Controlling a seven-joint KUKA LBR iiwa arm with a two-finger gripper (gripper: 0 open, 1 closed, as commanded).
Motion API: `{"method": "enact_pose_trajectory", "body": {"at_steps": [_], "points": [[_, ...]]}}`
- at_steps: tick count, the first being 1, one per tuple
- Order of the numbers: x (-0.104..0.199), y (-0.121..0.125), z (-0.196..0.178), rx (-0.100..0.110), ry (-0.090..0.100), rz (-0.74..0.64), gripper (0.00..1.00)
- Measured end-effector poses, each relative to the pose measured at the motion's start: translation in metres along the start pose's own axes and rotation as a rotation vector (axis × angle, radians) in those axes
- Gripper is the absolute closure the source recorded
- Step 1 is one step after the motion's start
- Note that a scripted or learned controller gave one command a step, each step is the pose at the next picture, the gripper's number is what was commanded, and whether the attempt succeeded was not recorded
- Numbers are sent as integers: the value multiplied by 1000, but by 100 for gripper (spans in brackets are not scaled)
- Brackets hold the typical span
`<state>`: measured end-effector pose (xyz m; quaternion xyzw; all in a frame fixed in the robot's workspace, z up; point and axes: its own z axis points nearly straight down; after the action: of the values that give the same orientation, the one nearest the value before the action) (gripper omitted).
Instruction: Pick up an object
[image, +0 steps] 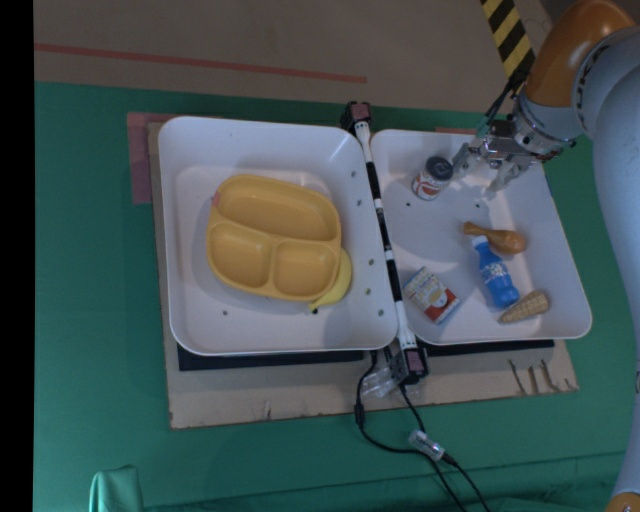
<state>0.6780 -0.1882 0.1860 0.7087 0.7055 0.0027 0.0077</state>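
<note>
Camera view: two white bins sit side by side on a green tabletop. The left bin (190, 300) holds a yellow divided tray (272, 238). In the right bin (560, 250), the end effector (478, 172) hovers at about one o'clock, fingers spread wide and holding nothing. A small can (432, 177) lies just beside its left finger (the likeliest target). This looks like the approach step; next, centre over the can, descend, close.

A divided tray (272, 238) lay in the left bin (190, 150). In the right bin (560, 290), a can (432, 178) sat rearmost, then a drumstick (496, 237), a bottle (493, 272), a carton (430, 294) and a cone (526, 306).
</note>
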Motion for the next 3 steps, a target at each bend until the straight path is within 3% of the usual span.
{"method": "enact_pose_trajectory", "body": {"at_steps": [1, 2, 3], "points": [[-2, -62, -2, 1, -2, 2, 0], [-3, -147, -4, -7, -5, 3, 0], [-8, -144, -19, -21, -13, 12, 100]]}}
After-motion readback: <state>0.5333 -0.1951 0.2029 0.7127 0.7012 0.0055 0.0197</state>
